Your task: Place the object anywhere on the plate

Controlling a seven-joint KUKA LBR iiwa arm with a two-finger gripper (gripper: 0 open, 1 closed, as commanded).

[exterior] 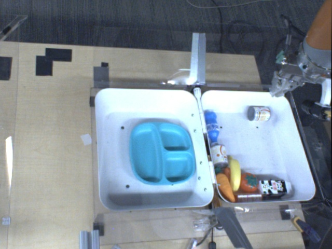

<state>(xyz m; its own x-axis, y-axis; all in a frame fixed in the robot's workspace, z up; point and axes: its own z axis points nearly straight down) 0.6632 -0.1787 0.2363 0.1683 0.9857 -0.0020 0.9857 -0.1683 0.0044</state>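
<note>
A blue divided plate (162,152) lies in the middle of the left bin (111,108). The right bin (290,139) holds the loose objects: a small tin can (258,113) on its side near the back, and a blue bottle (210,125) against the divider. Along the front lie a small white bottle (219,153), a banana (234,173), a carrot (226,187), a red item (249,183) and a dark box (273,188). My gripper (280,85) hangs over the right bin's back right corner, up and to the right of the can, holding nothing that I can see.
A metal post (198,58) stands behind the divider between the bins. Cables (218,7) run over the dark floor at the back. The arm's orange band (319,32) is at the far right edge. Black markers (52,60) sit on the wooden bench at the left.
</note>
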